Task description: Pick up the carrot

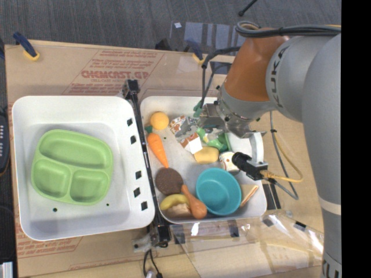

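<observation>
Looking down on a bench, two shallow white plastic bins sit side by side. The left bin (23, 155) holds a light green plastic tray with three compartments (71, 167). The right bin (174, 102) is crowded with toy food. An orange plastic carrot with a green top (157, 146) lies along this bin's left wall, its tip pointing toward the near edge. A small yellow round fruit (159, 120) sits just beyond the carrot, and a dark brown round piece (169, 180) lies just nearer. A teal plastic bowl (218, 191) sits near the front, with a yellow banana (174, 201) to its left. The grey arm with an orange band (272, 68) reaches in from the right. Its gripper (210, 123) hangs over the far middle of the right bin, apart from the carrot. Whether its fingers are apart or together cannot be told.
</observation>
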You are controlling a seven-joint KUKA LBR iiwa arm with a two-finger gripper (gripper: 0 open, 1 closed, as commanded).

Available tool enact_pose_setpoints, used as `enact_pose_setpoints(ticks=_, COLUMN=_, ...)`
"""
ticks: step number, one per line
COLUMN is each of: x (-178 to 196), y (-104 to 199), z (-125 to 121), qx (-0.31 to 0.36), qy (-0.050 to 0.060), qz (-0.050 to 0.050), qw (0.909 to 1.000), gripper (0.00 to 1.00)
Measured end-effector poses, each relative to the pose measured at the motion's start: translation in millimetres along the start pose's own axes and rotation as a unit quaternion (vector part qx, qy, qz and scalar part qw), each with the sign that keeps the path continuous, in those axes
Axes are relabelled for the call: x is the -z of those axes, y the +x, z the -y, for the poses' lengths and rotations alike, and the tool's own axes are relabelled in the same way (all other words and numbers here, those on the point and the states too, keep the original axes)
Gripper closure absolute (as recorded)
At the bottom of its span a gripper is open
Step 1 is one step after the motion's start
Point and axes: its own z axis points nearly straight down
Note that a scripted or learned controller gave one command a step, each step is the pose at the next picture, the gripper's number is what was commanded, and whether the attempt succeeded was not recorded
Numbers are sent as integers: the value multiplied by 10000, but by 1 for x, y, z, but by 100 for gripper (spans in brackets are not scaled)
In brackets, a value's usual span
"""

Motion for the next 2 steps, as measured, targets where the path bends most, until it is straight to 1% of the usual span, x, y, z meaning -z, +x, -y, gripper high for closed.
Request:
enact_pose_setpoints(ticks=1, x=-111, y=-1, z=29, qx=1055, qy=-22, qz=5, qw=9944, gripper=0)
enact_pose_setpoints(ticks=2, x=-114, y=7, z=79, qx=-352, qy=-173, qz=-21, qw=9992, gripper=0)
